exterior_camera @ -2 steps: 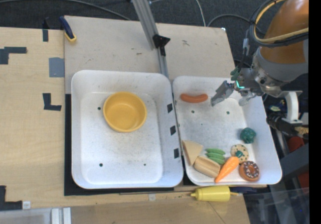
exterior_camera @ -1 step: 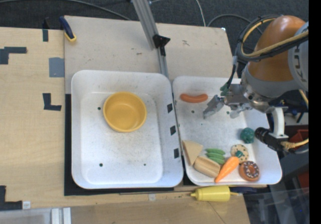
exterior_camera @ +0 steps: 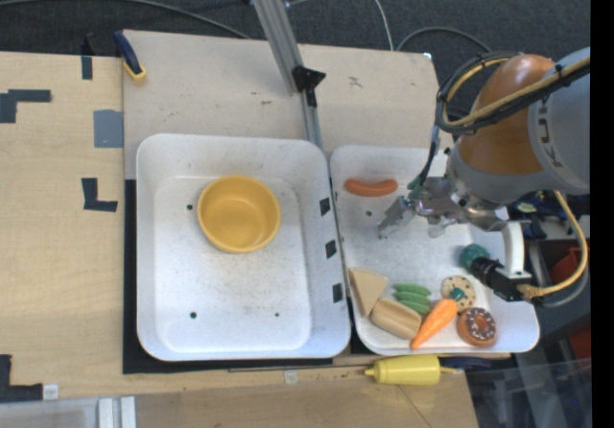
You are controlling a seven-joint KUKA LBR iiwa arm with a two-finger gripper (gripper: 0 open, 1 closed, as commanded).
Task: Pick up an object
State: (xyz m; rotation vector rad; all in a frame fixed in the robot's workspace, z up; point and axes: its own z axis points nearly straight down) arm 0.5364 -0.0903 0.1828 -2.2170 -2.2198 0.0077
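Now the gripper (exterior_camera: pixel 395 218) hangs over the right bin (exterior_camera: pixel 369 253), its fingers spread apart with nothing between them. Closest candidate is the sausage (exterior_camera: pixel 370 187), lying just beyond the fingertips toward the bin's far edge, a touch to the left. Its long axis runs side to side across the view, parallel to that far edge, so my read is the claw would want to straddle it across the short way. Bare white floor sits between the two; nothing blocks that hop.

Everything else sits away from the sausage, crowded at the bin's near edge: a cheese wedge (exterior_camera: pixel 366 286), a bread roll (exterior_camera: pixel 395 318), green pea pods (exterior_camera: pixel 413 297), a carrot (exterior_camera: pixel 435 321), a cookie (exterior_camera: pixel 459 290) and a doughnut (exterior_camera: pixel 477 326). Far left of the sausage, a yellow bowl (exterior_camera: pixel 239 213) sits in the left bin (exterior_camera: pixel 163 253).
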